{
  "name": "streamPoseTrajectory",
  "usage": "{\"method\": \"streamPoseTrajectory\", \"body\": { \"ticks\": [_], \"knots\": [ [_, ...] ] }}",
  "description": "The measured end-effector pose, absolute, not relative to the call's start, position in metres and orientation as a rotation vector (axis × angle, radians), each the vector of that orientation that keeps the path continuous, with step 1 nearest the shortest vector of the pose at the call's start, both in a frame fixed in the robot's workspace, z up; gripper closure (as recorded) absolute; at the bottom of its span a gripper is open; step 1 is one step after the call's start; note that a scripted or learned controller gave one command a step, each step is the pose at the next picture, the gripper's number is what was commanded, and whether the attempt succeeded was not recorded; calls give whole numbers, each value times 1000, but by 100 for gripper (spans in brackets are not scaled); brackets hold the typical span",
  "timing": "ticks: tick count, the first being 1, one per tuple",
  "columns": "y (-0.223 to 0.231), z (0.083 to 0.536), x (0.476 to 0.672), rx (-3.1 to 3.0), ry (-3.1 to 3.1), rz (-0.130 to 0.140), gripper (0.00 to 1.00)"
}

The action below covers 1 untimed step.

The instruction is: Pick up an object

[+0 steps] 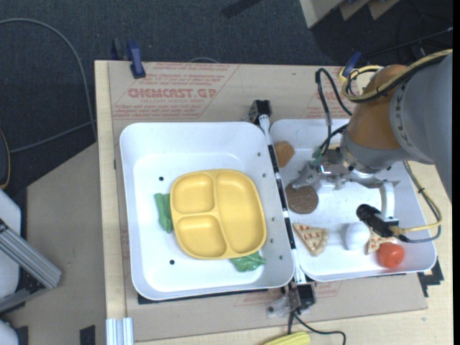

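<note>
– Gripper hangs low over the right bin, on its left side. If it is spread or pressed together, I cannot tell from this slanted view. I see no thing held in it.

– Which step is this, then?

– I judge it is the approach. The pick is not yet done.

– What lies in that bin, from the near side?

– Near the right corner is a red tomato. Left of it is a white ball, then a waffle wedge close to the left wall. Farther is a brown disc, just beside the gripper, on its near-left. Farthest is a tan roll by the same wall.

– And the left bin?

– It bears a yellow divided plate with green pieces at its left and near edges. All this is well apart from the gripper.

– What does the next move call for?

– The brown disc looks to be the likely object. The gripper should centre over it and come down. The disc is flat and low, and the bin wall is close, so there is little room for error.

– And the arm?

– The arm reaches in from the far right. Its orange band is above the wrist, and the wrist bends down and to the left.
</note>
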State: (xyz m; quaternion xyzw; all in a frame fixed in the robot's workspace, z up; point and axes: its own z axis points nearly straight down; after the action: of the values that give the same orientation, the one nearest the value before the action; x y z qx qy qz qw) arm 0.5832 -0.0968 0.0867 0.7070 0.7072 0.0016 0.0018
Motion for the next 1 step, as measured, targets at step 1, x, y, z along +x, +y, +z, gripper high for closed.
{"method": "streamPoseTrajectory", "body": {
  "ticks": [1],
  "knots": [
    [-95,87,580,2219,2217,5,0]
  ]
}}
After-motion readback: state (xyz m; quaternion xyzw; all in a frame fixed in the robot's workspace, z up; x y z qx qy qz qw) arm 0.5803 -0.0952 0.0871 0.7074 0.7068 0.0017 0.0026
